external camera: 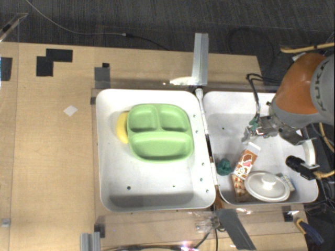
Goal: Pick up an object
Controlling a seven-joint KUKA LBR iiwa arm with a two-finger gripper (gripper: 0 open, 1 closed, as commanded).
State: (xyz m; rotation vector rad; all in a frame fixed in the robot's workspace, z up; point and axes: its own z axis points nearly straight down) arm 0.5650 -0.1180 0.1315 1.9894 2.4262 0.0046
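Approach step — nothing grasped yet. Right bin, front: round lid, snack packet, small teal piece. Gripper hovers just above the packet's top end; cannot tell its state. Next: descend, close on packet. Left bin: green tray over yellow item.

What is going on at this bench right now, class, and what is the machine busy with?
A grey robot arm with an orange band reaches in from the right over the right bin. Its gripper hangs above a slim printed packet, with a white round lid and a small teal object lying nearby. Nothing can be seen between its fingers, so no pick is evident yet. The left bin holds a green divided plate lying over a yellow object.
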